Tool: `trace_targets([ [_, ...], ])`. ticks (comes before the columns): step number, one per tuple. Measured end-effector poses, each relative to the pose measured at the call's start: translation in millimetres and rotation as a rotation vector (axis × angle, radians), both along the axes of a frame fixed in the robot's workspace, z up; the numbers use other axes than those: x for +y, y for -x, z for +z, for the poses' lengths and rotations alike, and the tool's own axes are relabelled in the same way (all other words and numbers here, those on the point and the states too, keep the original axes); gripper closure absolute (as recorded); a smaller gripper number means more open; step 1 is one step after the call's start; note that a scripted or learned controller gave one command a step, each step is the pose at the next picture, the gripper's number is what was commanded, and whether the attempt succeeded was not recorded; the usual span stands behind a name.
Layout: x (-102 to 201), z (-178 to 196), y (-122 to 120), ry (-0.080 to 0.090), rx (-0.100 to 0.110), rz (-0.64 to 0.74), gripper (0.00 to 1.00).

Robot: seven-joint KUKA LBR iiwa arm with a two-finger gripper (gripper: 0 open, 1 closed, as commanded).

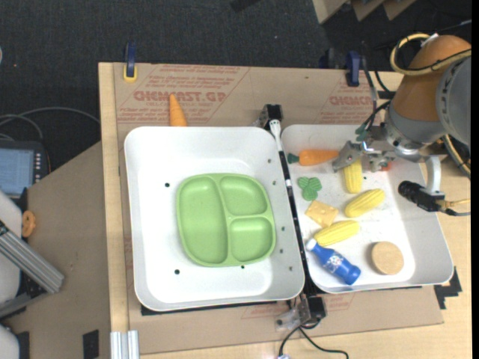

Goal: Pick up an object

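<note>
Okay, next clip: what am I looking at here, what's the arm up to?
The arm's gripper is down in the right bin, at a yellow corn cob near the carrot. Two more corn cobs, a cheese piece, a blue bottle and a round cookie lie nearby. The left bin holds a green divided plate.

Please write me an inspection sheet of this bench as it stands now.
Surface: brown bench bearing left bin and right bin.
Job's things: right bin holds three corn cobs, carrot, green piece, cheese wedge, blue bottle, round cracker.
Clutter: green divided plate in left bin; second carrot on bench.
Grippers: pincer low over upper corn cob; finger state unclear.
Cables: yellow loop on arm; dark cables at left.
Surroundings: dark floor.
</note>
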State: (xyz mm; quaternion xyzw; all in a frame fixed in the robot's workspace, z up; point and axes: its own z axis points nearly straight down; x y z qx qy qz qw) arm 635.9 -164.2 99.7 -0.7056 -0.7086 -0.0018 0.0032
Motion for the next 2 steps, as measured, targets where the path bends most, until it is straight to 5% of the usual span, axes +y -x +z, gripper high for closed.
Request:
trace_targets([
  [1,-2.5,10.9,-1.1,0.006,-0.006,-0.001,1.0],
  [2,50.5,-7.9,-3.4,0.014,-0.004,-0.01,1.0],
])
